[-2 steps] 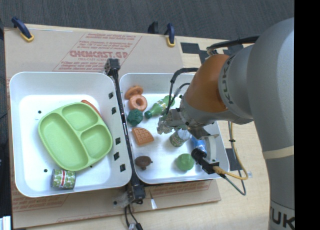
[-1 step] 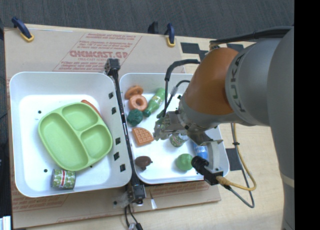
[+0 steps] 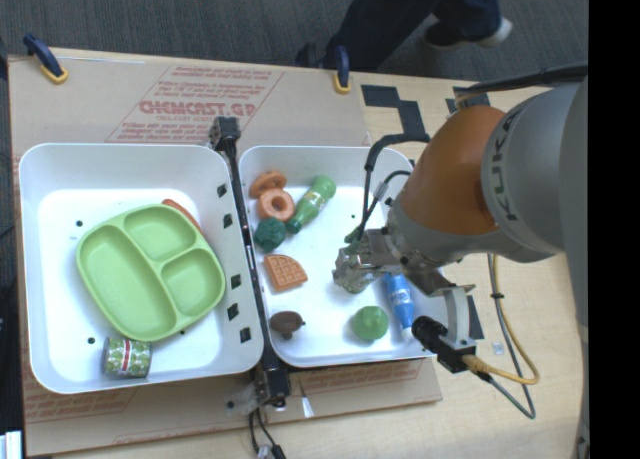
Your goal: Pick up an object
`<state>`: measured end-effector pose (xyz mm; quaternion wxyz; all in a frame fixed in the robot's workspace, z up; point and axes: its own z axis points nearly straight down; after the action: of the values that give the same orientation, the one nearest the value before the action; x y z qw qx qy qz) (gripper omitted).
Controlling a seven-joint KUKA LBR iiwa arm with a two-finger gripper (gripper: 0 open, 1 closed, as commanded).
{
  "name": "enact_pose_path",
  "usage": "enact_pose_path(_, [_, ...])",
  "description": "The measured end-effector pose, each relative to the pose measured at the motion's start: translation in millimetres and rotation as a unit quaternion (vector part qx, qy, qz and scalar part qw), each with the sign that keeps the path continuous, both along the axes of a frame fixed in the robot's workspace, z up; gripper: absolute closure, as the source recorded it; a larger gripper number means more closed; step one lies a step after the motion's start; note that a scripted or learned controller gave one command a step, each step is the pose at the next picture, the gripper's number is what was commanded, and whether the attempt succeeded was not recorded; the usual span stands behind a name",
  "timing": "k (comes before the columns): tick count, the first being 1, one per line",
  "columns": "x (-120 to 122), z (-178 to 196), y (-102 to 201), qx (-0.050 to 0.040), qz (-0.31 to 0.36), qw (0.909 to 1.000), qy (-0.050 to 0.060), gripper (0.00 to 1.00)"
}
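My gripper is low in the right bin, at its middle right, under the grey arm with the orange band. A blue bottle lies just right of it and a green ball just below it. To its left lies a waffle. Further up-left are a dark green item, a green bottle and an orange doughnut, with another brown ring behind it. A brown lump sits near the front wall. Nothing is visibly held by the gripper.
The left bin holds a green divided plate, a red item peeking out behind it and a small patterned can at the front. A black divider clip strip runs between the bins. Cardboard lies behind.
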<state>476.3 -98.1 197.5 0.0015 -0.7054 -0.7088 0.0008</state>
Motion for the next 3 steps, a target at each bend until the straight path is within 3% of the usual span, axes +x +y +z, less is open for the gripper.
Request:
enact_pose_path(1, [40, 4, -71, -0.0008, 0.0, 1.0, -0.001, 1.0])
enact_pose_path(2, [105, -9, -52, 0.0002, 0.0, 1.0, -0.001, 1.0])
enact_pose_path(3, [105, -9, -52, -0.0001, 0.0, 1.0, -0.001, 0.0])
